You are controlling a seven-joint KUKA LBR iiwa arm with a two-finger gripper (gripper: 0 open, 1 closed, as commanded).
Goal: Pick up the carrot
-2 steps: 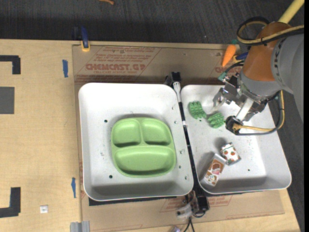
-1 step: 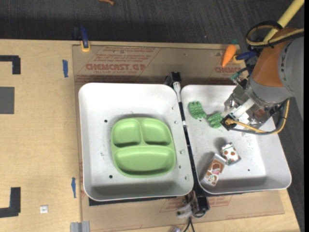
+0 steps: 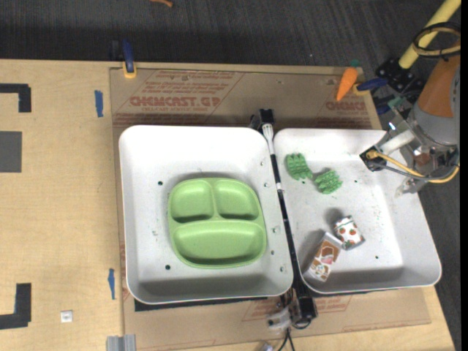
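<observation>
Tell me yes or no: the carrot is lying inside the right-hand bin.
No. The carrot lies on the cardboard behind the right bin, outside its rim, while the tool sits over that bin's right edge.

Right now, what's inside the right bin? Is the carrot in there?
The right bin holds two green pieces and two small printed boxes. The carrot lies outside, on the cardboard behind it. The arm covers the far right corner.

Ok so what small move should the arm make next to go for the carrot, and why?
Probably swing toward the view's top, out past the right bin's far rim. The carrot lies on the cardboard beyond that bin, near its top right corner, while the gripper hangs over the bin's right edge, below the carrot in the view and a little to its right, well apart from it.
</observation>
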